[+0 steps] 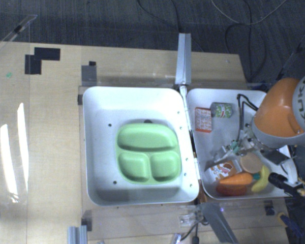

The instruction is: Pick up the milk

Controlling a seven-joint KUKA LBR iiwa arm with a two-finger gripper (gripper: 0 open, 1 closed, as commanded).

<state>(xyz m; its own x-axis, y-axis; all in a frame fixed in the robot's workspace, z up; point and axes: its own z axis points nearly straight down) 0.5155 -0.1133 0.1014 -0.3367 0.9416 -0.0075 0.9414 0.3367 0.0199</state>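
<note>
My gripper (pixel 237 147) hangs low in the right bin (pixel 219 193), lower right of the frame; whether my jaws are parted or closed, I cannot tell. The milk (pixel 222 170), a small carton, lies just below-left, touching the carrot (pixel 235 183). It looks light and crushable, so I should grip its flat sides gently.
</note>
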